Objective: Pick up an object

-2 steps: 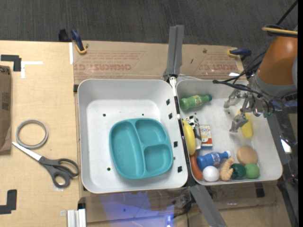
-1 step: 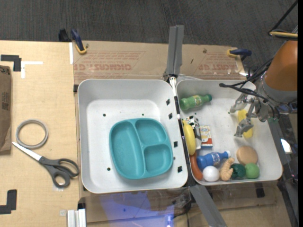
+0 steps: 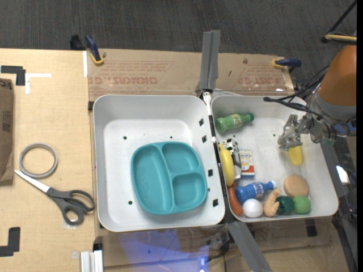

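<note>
My gripper (image 3: 291, 140) hangs over the right part of the right bin (image 3: 266, 109), under the arm's orange band (image 3: 342, 75). A small yellow object (image 3: 295, 154) lies right below its tip, touching or nearly touching it. Elsewhere in this bin are a green bottle (image 3: 233, 120), a yellow banana (image 3: 227, 164), a small printed box (image 3: 245, 160), a blue bottle (image 3: 255, 190), a white ball (image 3: 252, 208), a tan peanut shape (image 3: 271, 203), a tan round bun (image 3: 295, 186) and a green ball (image 3: 302, 204).
The left bin (image 3: 108, 152) holds a teal divided plate (image 3: 169, 177). On the bench at the left lie scissors (image 3: 62, 197) and a tape roll (image 3: 38, 159). Dark cables (image 3: 295, 98) run near the arm at the right bin's far corner.
</note>
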### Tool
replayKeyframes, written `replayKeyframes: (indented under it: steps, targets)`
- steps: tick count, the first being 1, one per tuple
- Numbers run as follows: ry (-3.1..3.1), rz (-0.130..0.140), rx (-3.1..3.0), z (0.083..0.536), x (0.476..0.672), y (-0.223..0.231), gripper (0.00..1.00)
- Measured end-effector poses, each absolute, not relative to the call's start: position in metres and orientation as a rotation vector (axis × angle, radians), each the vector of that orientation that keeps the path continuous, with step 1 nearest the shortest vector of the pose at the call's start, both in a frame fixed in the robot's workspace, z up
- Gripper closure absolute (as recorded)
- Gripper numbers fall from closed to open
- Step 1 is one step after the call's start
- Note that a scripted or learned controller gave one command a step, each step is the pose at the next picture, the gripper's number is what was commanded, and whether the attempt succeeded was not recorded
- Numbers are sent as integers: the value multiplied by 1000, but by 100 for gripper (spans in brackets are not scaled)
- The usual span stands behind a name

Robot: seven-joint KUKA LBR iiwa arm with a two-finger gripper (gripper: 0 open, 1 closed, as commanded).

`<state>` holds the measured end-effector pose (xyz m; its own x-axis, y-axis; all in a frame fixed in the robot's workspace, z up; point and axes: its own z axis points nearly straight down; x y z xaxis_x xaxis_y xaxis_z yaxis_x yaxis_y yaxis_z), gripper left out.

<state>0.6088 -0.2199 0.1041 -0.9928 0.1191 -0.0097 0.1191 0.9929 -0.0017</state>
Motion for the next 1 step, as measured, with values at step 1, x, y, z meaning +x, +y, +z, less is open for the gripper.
replayKeyframes:
  steps: [1]
  targets:
    - [3127, -3, 187, 104, 609, -220, 0]
